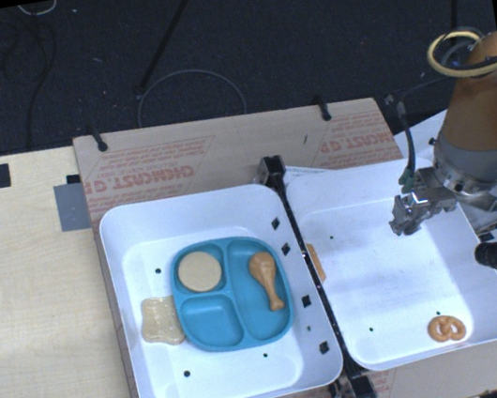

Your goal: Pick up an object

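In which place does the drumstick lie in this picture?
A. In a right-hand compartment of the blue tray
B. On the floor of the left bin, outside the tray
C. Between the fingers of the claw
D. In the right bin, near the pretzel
A: the drumstick lies in a right-hand compartment of the blue tray, which sits in the left bin, far from the claw.

A robotics laboratory: two white bins (136, 261) stood clamped side by side on a cardboard sheet (221, 150) over a pale counter (33, 327), with loose cables (181, 86) on dark carpet (294, 23) and toy food as test pieces.
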`<state>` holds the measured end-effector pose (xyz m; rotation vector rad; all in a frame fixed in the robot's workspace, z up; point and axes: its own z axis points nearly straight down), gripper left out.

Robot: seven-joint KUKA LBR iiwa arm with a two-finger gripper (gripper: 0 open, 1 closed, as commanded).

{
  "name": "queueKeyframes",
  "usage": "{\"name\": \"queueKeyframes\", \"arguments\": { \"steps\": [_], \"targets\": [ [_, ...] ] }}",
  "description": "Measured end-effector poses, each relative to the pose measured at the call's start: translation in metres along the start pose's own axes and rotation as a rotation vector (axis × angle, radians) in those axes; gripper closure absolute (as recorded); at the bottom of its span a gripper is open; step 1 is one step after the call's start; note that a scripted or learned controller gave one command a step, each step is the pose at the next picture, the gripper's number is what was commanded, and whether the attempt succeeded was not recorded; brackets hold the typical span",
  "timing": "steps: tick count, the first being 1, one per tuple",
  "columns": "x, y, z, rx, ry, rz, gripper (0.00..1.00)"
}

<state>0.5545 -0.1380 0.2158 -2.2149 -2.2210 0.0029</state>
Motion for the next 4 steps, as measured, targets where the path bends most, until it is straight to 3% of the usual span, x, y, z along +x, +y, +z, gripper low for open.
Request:
{"name": "queueKeyframes", "arguments": {
  "steps": [3, 4],
  "targets": [
    [0.166, -0.043, 0.001, 0.001, 0.001, -0.002, 1.00],
    [0.221, -0.035, -0.008, -0.002, -0.002, -0.001, 1.00]
  ]
}}
